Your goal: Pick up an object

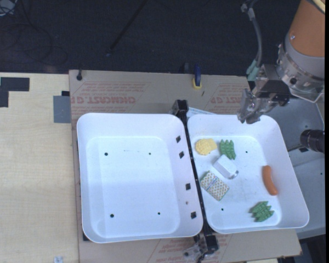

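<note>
Gripper [251, 114] above the right bin's [288, 147] far rim

We cannot tell how its jaws stand; the arm [307, 32] is cut off at the frame's top corner.

We are looking down on a pale wooden bench [27, 163] that is stretching across the left side, with dark grey and black patches [11, 89] sitting near its far edge. A brown cardboard sheet [131, 95] printed with reddish lettering is lying over the bench. Beyond it, a dark floor [153, 26] is showing, with black cables [129, 23] trailing across it. Even, bright light is falling over everything.
</note>
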Controlling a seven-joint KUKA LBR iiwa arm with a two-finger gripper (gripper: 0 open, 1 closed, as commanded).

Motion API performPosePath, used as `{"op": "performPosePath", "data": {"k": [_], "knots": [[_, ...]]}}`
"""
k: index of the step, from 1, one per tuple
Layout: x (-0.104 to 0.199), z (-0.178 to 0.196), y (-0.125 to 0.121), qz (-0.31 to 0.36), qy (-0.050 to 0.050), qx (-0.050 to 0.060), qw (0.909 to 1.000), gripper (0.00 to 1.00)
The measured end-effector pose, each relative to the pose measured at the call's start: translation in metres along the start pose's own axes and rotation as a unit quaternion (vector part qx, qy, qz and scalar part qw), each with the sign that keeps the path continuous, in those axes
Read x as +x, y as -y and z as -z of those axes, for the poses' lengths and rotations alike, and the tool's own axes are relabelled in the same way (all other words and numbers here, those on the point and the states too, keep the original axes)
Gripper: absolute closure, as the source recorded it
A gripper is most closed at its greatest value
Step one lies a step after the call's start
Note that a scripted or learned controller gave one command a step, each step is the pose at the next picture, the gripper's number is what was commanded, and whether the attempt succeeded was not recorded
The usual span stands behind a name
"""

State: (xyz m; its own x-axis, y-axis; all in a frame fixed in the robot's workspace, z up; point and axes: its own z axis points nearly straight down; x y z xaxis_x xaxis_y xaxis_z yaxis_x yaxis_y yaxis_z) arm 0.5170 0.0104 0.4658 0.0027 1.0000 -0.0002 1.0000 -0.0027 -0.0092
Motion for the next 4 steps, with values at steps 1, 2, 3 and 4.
{"op": "performPosePath", "data": {"k": [1,2,3,4], "knots": [[-0.037,-0.145,0.044,-0.001,0.000,0.006,1.0000,1.00],[-0.055,-0.016,-0.016,0.002,0.001,-0.011,0.9999,1.00],[-0.001,-0.011,-0.064,0.004,0.000,-0.005,1.0000,1.00],[0.049,-0.054,-0.130,0.003,0.000,-0.005,1.0000,1.00]]}}
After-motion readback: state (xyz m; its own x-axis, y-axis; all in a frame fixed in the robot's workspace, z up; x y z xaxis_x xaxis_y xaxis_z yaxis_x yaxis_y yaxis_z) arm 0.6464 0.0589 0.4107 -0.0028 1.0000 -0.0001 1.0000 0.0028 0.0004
